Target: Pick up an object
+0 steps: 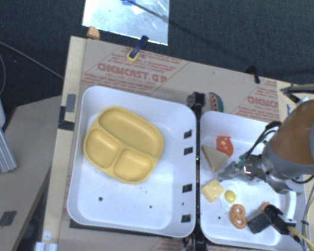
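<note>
The right bin (246, 130) holds several toy foods. A red piece (224, 144) lies at the back. A tan wedge (215, 158) lies in front of it. Nearer the front are a yellow cube (213, 190), a fried egg (229, 196) and an orange pretzel (238, 215). My gripper (228, 172) reaches in from the right, low over the bin. Its tip is just right of the tan wedge and above the cube and egg. Nothing shows between its tips.
The left bin (130, 207) holds a yellow divided plate (123, 144). The grey and orange arm (304, 145) covers the right bin's far right side. A dark divider (196, 171) with clips runs between the bins. A small yellow clamp (136, 50) lies on the cardboard behind.
</note>
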Tool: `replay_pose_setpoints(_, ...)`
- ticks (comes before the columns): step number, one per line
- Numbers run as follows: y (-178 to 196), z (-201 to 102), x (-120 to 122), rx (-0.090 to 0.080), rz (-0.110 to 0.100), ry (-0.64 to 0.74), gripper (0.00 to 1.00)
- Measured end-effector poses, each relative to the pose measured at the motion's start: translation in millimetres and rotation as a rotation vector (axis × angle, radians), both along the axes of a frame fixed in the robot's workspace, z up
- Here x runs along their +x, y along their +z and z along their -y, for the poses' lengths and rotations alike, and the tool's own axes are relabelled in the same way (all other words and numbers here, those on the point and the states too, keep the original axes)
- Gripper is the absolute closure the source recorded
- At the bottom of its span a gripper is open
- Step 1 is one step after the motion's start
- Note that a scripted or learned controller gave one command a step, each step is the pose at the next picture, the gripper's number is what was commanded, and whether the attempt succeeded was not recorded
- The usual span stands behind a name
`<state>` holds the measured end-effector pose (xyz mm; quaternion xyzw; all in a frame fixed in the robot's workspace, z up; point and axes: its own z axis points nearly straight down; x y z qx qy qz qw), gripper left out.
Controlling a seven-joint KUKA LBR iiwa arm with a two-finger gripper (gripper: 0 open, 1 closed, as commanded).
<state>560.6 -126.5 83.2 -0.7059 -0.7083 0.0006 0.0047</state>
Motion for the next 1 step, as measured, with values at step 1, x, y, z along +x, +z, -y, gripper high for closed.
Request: replay_pose_setpoints(1,2.2,57.9,34.6,-0.01,0.013,-0.005,0.0)
